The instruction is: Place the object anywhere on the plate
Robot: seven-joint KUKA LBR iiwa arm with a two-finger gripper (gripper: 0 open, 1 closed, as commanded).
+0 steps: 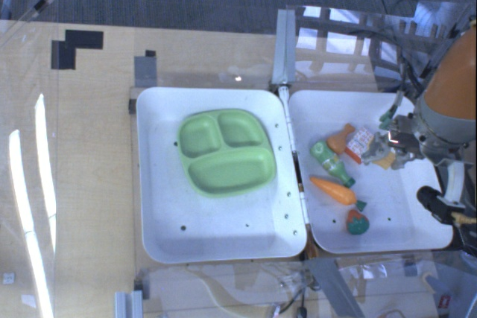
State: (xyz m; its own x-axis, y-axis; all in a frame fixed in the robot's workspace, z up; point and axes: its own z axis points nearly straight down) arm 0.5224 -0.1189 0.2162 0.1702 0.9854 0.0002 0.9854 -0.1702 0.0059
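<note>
Fingers (393, 157) state: cannot tell — they are sitting low at the right bin's (402, 234) right side, partly merging with a small yellowish piece beside them, and whether anything is lying between them is not readable. Grey arm (455, 97) with its orange band is reaching in from the right edge.

Near to far, right bin:
- small round toy, red and teal (358, 223), is lying nearest the front wall
- toy carrot (335, 191) is lying just beyond it, tilted, green tip toward the round toy
- green toy bottle (331, 161) is lying on its side just beyond the carrot
- orange wedge-shaped piece (340, 138) and a small red-and-white box (359, 144) are sitting farthest back, touching or nearly so, box just beside the fingers

Left bin (209, 234): green divided plate (226, 151), three compartments, is sitting near the centre, nothing lying on it. All toys are lying in the right bin, well apart from the plate.

Both bins are resting side by side on the wooden table (74, 197).
</note>
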